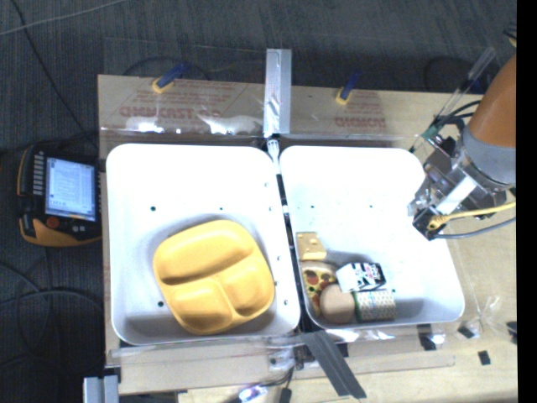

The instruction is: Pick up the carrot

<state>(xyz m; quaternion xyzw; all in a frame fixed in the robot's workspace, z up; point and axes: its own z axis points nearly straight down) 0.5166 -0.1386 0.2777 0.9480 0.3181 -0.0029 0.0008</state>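
My gripper (pixel 438 195) hangs over the right rim of the right bin (pixel 361 175), at mid-depth, with the orange-banded wrist behind it to the right. A cluster of small things lies in the front left corner of that bin, well to the gripper's left and nearer the camera: a yellow wedge (pixel 310 246), a round piece with red spots (pixel 315 280), a tan rounded lump (pixel 335 302), a black-and-white carton (pixel 361 275) and a grey-green can (pixel 373 306). None of them reads plainly as a carrot from here.
A yellow divided plate (pixel 214 275) sits in the left bin (pixel 134 183). A metal divider (pixel 278 99) stands between the bins at the back. An orange-and-black handheld screen (pixel 60 193) lies on the floor at left.
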